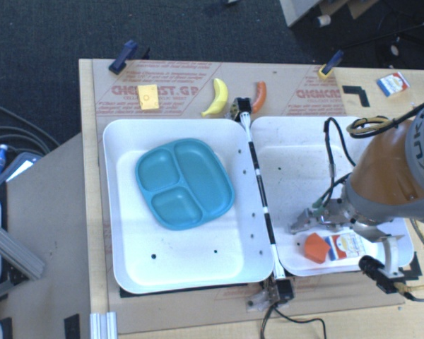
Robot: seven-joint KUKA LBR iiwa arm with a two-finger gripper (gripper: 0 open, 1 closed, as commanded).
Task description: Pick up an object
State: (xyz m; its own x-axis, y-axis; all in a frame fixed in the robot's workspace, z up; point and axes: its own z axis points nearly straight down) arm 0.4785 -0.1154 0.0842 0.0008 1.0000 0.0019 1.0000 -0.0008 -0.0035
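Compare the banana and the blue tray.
The banana is yellow, small and curved; the tray is blue, far larger, flat and split into three compartments. The banana lies on the bench behind the bins; the tray lies inside the left bin. Both lie apart from the gripper, which hangs over the right bin.

The arm [392, 168] runs off the right edge and covers much of the right bin [290, 147]. A white printed packet [346, 246] lies partly under the wrist, its print too small to read. The worktop [92, 189] is cut off below.
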